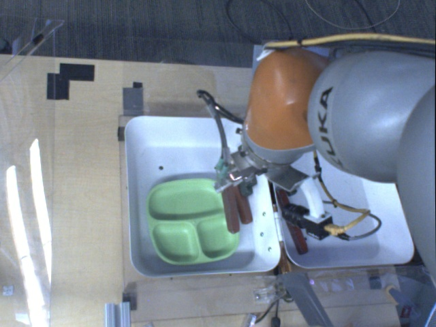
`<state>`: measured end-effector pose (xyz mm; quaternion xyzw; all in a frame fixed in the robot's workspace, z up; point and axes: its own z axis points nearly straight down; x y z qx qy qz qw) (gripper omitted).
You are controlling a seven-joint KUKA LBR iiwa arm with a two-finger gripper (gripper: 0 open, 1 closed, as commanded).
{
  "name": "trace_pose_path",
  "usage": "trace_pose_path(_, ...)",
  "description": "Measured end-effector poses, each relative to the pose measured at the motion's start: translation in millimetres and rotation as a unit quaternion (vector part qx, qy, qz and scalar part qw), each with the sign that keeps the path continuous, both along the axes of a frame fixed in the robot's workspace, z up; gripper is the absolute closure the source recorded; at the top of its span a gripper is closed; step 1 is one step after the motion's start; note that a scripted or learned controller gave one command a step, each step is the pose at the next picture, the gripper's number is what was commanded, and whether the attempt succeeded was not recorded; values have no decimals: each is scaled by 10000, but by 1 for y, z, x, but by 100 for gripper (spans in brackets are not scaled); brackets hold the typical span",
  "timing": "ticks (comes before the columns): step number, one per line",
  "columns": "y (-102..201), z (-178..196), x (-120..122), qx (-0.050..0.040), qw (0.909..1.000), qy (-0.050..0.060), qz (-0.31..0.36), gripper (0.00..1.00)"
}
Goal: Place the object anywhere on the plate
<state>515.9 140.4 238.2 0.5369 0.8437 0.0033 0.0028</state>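
grey arm (368,107) reads "kuka" (partly hidden) above the green plate (191,220).

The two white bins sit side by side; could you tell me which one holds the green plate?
The left bin holds the green plate, a three-compartment tray; the gripper hangs at its right edge. The right bin lies largely under the arm.

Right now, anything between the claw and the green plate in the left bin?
Nothing visible stands in the way. The claw hangs at the right edge of the green divided plate in the left bin, its brown fingers overlapping the plate's rim in this view. I cannot tell whether it holds an object.
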Motion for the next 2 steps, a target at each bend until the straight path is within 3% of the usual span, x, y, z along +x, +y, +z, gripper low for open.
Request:
trace_pose_path(1, 20, -45, 29, -9, 9991, 26, 419, 100)
trace_pose_path(2, 20, -44, 30, -7, 9991, 19, 417, 0)
